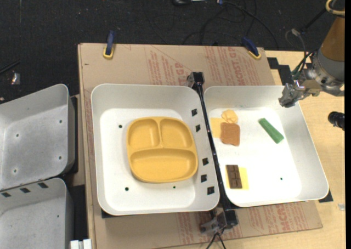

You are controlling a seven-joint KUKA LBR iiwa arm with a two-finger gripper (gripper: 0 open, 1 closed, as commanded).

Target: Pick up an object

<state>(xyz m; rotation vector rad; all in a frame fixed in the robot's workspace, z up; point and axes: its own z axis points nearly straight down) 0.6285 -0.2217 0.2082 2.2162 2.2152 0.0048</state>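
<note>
**A:** Start with the camera view. What do you have to pick from?

**B:** You have two white bins side by side on the table [164, 67]. The left bin [109, 105] holds a yellow divided tray [162, 150]. The right bin [307, 182] holds the small pieces: a green block [271, 130] near its middle, lying at a slant; a brown slab [230, 134] with a pale yellow crinkled piece [229, 115] touching its upper end; and a dark brown bar [234, 176] resting on a yellow card [242, 179] near the front.

**A:** And the gripper?

**B:** The gripper [287, 98] sits over the far right corner of the right bin, well apart from every piece. You can't tell from here whether the jaws are open or closed; nothing is visibly between them.

**A:** Which piece would you go for?

**B:** I'd judge the green block your best bet. It looks small, light and stiff, with straight long sides and clear floor around it. Close across its narrow width, at the middle of its length, with the jaws turned to match its slant. The smooth surface may slip, so centre the grip.

**A:** The others?

**B:** The brown slab and dark bar look flat and thin, so they'd likely be harder to get under.
</note>
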